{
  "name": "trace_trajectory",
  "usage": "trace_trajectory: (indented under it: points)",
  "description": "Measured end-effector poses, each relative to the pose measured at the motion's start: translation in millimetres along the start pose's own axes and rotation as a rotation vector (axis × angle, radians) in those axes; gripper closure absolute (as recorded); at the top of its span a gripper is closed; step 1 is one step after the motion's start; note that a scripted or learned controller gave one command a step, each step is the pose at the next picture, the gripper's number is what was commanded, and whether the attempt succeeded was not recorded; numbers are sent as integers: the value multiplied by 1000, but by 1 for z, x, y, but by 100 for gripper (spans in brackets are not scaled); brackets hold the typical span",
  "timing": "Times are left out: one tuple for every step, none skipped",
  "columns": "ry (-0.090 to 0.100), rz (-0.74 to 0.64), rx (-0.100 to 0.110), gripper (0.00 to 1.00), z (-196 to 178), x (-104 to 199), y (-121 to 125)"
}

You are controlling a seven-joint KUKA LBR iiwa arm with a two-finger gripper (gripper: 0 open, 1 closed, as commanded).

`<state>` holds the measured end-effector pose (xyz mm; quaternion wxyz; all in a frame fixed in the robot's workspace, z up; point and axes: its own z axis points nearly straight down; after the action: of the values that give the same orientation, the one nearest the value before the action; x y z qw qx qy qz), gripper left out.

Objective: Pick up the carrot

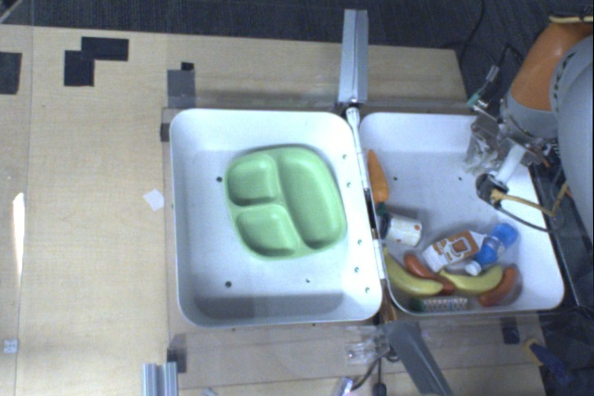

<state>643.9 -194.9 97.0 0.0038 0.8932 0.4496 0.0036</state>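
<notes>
The carrot (pixel 377 178) is orange and slim. It lies lengthwise against the left wall of the right bin (pixel 422 130), with its tip pointing to the far side. My gripper (pixel 484 159) hangs over that bin's right edge, well to the right of the carrot and apart from it. Nothing is seen held in it. The grey arm with its orange band (pixel 548 60) comes in from the right behind it.
The left bin (pixel 200 292) holds a green divided plate (pixel 283 199). At the near end of the right bin lie a white cup (pixel 403 230), two bananas (pixel 414 281), a small carton (pixel 452 249), a blue-capped bottle (pixel 492 249) and a sausage (pixel 499 285).
</notes>
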Motion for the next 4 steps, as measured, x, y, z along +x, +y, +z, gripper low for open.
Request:
trace_trajectory:
  points:
    - [-1,350,5,100,11,29,13]
    - [0,340,3,100,1,32,14]
    - [-1,469,3,100,11,37,-3]
    - [-4,546,8,100,10,-2,13]
